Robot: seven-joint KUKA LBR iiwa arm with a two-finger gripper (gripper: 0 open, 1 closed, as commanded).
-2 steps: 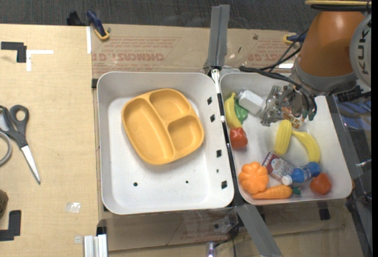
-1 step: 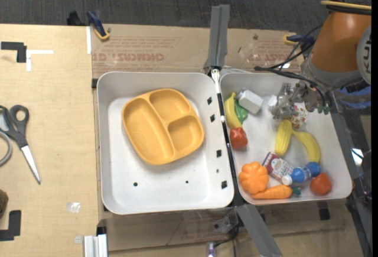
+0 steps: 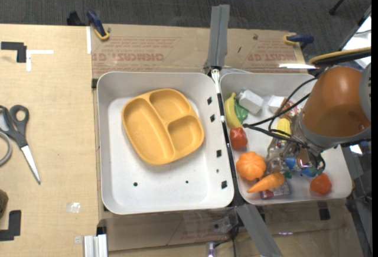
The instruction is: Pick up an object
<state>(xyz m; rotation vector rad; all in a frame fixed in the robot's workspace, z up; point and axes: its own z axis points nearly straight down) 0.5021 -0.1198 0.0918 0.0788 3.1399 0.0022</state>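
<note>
- The left bin is occupied by a yellow divided plate, set tilted near its middle.
- The right bin is crowded with toy food, and the arm is seen lowered over it.
- The gripper is placed among the pile; how it is set cannot be told.
- An orange pumpkin is seen just left of the gripper, beside a carrot.
- A red tomato is found near the bin's front right corner.
</note>
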